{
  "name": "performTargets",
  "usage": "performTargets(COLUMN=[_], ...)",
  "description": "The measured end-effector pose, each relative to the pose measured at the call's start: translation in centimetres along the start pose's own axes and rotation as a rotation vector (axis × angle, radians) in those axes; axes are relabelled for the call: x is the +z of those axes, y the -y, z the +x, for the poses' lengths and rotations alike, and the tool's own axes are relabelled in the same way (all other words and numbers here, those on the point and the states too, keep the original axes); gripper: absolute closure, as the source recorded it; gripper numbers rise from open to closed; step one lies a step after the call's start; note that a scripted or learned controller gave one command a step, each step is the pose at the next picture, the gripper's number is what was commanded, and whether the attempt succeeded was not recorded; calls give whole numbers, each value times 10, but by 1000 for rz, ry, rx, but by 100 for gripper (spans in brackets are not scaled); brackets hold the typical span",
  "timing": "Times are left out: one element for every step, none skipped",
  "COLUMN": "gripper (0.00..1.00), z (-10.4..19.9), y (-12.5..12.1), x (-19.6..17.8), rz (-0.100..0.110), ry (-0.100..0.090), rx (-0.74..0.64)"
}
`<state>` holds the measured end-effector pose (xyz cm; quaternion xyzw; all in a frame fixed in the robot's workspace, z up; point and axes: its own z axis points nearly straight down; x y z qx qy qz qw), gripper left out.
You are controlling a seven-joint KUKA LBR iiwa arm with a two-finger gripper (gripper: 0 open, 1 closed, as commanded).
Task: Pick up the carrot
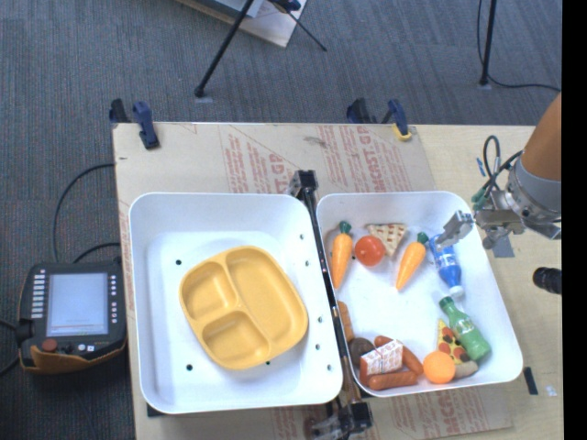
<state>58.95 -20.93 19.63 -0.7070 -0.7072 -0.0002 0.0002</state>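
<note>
Orange carrot (410, 261) lies in the right bin (503, 312); end effector (456, 230) hovers spread, holding nothing.

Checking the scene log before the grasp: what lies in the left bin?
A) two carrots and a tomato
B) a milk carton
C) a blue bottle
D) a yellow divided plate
D: the yellow divided plate sits in the left bin; the carrots lie in the right bin.

A robotics lab is suggested. Grey carpet is seen around a clamped cardboard-topped bench (275, 149). Tripod legs (225, 44) stand at twelve o'clock, a control pendant (71, 314) at nine o'clock.
</note>
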Motion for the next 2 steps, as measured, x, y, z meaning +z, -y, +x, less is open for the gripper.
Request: performTargets(gripper=[0,100], z=[36,35], y=[-21,-20], x=[97,88], rz=[-2,0], ry=[-6,-2], rx=[-12,-13])
